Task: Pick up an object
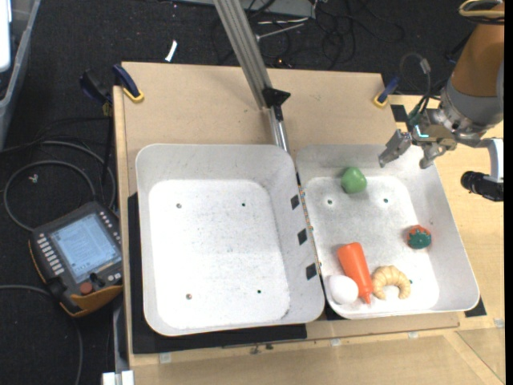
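Objects for the pick all lay in the right-hand shallow white plastic bin [449,239], which kept them within the arm's reach from that side. A small round green ball-like item [353,180] sat alone near the bin's far wall, well apart from the rest. A small red and green toy, perhaps a strawberry [418,237], rested by the right wall. Along the near edge, an orange carrot-shaped toy [355,269] lay touching a white egg-shaped piece [344,289] on one side and a tan curled croissant-like toy [392,281] on the other, so that cluster looked awkward to grasp cleanly.

The grey two-finger gripper [409,155] hung above the far right corner of that bin, under the grey and orange wrist. Its fingers [391,151] were spread apart with nothing between them, a posture that suited an approach rather than a lift. It stood near the green item but off to its right and, by the look of it, above the bin floor; the height could not be judged exactly.

The left-hand white bin [160,175] sat beside the first on the pale wooden worktop [208,95], their inner edges overlapping. A teach pendant with a lit screen [76,251] lay on the dark floor to the left. Judging from this layout, the task was at its start, and the isolated green item seemed the easiest target.
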### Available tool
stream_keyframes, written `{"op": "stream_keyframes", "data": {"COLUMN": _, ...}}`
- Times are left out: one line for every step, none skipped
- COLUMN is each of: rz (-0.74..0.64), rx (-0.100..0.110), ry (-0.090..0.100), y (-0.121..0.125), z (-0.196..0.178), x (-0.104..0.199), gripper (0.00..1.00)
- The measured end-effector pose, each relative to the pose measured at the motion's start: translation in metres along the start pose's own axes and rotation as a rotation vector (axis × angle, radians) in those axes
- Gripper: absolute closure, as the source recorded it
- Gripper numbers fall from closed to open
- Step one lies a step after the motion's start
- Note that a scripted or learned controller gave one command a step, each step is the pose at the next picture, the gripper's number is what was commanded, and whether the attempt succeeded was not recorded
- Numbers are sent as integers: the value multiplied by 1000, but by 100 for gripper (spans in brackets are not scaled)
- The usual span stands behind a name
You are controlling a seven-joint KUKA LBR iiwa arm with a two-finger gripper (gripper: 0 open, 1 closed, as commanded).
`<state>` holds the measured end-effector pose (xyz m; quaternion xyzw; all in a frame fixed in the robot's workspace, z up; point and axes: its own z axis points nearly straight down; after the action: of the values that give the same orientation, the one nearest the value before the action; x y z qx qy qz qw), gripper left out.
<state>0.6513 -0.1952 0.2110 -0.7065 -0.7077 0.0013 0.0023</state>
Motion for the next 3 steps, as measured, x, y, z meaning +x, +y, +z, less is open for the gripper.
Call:
{"op": "stream_keyframes", "data": {"rz": -2, "rx": -4, "ry": -2, "y": 1, "z": -3, "x": 0, "gripper": 0}}
{"op": "stream_keyframes", "data": {"rz": -2, "rx": 0, "ry": 0, "y": 10, "z": 56, "x": 2, "gripper": 0}}
{"op": "stream_keyframes", "data": {"rz": -2, "rx": -4, "ry": -2, "y": 10, "z": 108, "x": 3, "gripper": 0}}
